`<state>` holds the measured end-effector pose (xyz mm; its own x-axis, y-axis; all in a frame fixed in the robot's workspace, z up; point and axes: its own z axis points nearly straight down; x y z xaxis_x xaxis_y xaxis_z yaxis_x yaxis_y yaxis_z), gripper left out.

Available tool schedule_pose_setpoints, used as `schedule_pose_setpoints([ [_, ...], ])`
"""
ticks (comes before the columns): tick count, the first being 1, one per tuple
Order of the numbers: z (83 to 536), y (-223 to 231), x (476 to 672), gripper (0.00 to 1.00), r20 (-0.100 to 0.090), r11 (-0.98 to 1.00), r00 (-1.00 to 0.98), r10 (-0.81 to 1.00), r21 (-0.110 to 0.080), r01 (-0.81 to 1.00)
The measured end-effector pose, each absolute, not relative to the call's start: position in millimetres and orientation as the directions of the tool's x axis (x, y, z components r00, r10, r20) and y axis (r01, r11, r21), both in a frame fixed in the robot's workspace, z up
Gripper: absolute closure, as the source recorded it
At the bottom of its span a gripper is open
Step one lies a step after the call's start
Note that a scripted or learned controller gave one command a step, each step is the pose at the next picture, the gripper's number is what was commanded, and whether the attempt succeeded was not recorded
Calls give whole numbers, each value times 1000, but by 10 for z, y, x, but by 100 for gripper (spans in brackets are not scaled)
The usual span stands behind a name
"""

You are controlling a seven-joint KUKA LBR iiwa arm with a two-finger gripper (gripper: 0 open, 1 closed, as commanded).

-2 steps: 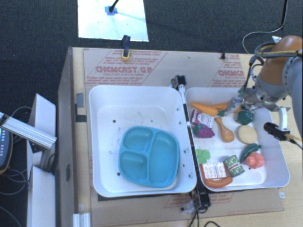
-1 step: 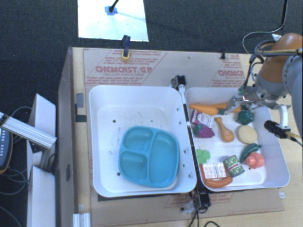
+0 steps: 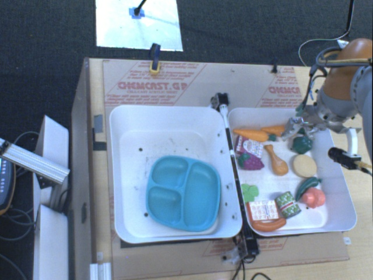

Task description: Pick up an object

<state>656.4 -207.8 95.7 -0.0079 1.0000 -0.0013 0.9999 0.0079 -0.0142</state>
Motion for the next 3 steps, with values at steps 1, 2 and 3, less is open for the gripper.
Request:
schedule_pose_setpoints([
  [1,1413,-1891,6459,100,-1,4,-4,1000,5,1000],
  [2,1405,-1893,6453,0,-1,4,-4,1000,3,1000],
  [3,841,-1497,5969,0,0,2,-2,1000,0,1000],
])
